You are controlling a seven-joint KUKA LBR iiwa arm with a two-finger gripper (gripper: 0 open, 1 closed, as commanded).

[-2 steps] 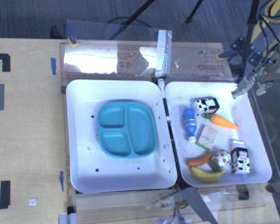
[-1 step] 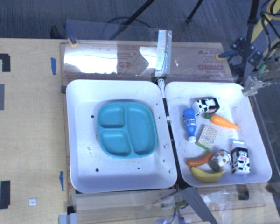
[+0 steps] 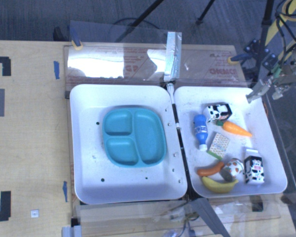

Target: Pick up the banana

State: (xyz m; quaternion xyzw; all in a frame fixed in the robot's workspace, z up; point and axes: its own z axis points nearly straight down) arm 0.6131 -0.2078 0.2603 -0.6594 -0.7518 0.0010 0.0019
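Note:
The yellow banana (image 3: 218,184) lies at the near edge of the right bin (image 3: 274,147), curved side toward the front rim. An orange-red sausage-like piece (image 3: 210,170) and a small round ball (image 3: 232,168) touch it from behind. My gripper (image 3: 259,90) shows as a grey tip over the right bin's far right corner, well away from the banana and holding nothing that I can see.
The right bin also holds a cow-patterned carton (image 3: 254,169), a carrot (image 3: 236,128), a second cow-patterned item (image 3: 218,112), a blue bottle (image 3: 201,130) and a checkered packet (image 3: 219,144). A teal divided plate (image 3: 134,136) lies in the left bin (image 3: 84,132).

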